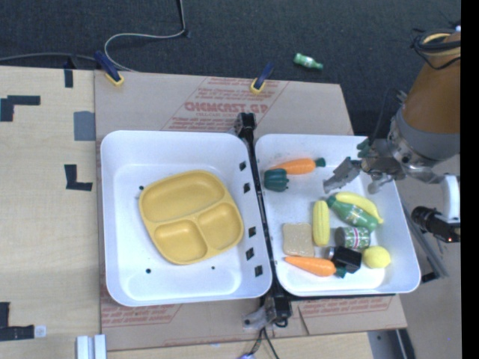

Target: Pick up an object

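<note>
Gripper (352,172) hovering over the right bin (400,279), grasp state unreadable.
The banana (358,201) is lying just toward the bin's near edge from it, long axis slanting along the right wall.

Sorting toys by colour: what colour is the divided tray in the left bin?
Yellow; the camera view shows the divided tray clearly.

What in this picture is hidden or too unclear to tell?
- Gripper: blurred in the camera view, so its grip state is unreadable.
- Green bottle: partly covered by the banana.
- Black item beside the lemon: too small to identify.
- Arm: cut off at the right.
</note>
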Robot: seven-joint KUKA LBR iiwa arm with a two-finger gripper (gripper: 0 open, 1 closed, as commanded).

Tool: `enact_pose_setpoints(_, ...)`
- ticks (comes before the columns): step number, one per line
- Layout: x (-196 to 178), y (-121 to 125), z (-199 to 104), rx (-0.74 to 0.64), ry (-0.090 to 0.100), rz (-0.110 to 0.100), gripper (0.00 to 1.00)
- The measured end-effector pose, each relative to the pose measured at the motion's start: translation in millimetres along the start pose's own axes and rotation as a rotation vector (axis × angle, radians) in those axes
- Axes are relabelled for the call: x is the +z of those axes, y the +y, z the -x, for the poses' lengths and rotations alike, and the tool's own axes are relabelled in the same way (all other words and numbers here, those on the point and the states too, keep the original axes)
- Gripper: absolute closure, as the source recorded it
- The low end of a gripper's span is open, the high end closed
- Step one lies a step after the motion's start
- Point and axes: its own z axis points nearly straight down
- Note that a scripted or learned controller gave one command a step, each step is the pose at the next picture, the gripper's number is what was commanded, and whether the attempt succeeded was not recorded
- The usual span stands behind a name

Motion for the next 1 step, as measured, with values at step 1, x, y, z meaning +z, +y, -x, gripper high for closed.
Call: enact_pose_setpoints(1,96.7,25.2,13.3,0.001,0.0,-0.002,0.0)
